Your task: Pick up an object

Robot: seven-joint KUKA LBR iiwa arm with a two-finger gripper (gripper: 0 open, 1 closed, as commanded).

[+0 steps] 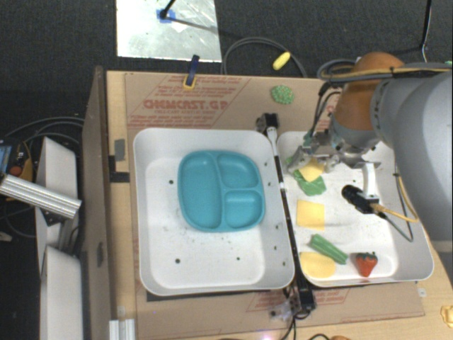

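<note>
Grey arm with orange band reaches in from right of frame. Tool (316, 156) low in right white bin (417, 250), upper left corner, directly over small yellow block (309, 172) atop green leafy piece (311, 185) (contact unclear). Open or closed: cannot tell.

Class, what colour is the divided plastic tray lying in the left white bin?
Teal blue. The divided plastic tray shows best in the overhead camera view.

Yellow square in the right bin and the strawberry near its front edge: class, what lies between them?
In the camera view, a green pod-shaped piece lies between the yellow square and the strawberry.
</note>
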